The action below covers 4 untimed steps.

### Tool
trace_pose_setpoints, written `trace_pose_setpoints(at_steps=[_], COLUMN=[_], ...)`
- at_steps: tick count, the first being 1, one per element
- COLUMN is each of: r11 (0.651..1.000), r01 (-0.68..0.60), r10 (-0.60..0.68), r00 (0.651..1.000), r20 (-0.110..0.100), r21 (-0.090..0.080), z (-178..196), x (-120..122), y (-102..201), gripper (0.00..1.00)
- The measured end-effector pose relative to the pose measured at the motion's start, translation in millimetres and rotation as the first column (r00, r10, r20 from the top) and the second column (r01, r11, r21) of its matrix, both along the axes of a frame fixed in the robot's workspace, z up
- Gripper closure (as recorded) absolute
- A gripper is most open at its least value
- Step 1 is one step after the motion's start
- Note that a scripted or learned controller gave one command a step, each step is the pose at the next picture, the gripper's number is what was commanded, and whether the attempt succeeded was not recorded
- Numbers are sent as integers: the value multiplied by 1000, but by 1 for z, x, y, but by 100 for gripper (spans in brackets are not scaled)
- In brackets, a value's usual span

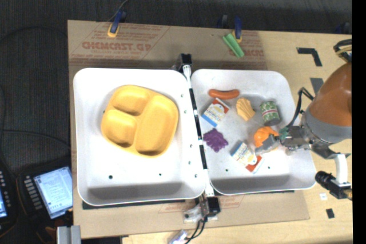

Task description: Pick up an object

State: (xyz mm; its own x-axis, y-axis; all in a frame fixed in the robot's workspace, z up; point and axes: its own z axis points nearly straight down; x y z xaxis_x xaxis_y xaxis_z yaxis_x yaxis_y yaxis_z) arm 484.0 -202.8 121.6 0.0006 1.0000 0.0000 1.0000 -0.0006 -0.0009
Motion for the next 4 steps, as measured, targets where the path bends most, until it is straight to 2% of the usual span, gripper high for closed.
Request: trace_pose_setpoints(at_steps=[1, 2, 3, 4], r11=[1000, 1000, 1000, 1000], r01=[3, 2, -2, -2], r10=[-3, -1, 2, 2], r00=[1000, 1000, 1000, 1000], r20=[18, 28, 3, 1], r21=[-8, -8, 0, -1], z=[-29, -16, 97, 96], x=[5, 9, 16, 15], y=[67, 68, 123, 123], gripper=[0, 100, 100, 0])
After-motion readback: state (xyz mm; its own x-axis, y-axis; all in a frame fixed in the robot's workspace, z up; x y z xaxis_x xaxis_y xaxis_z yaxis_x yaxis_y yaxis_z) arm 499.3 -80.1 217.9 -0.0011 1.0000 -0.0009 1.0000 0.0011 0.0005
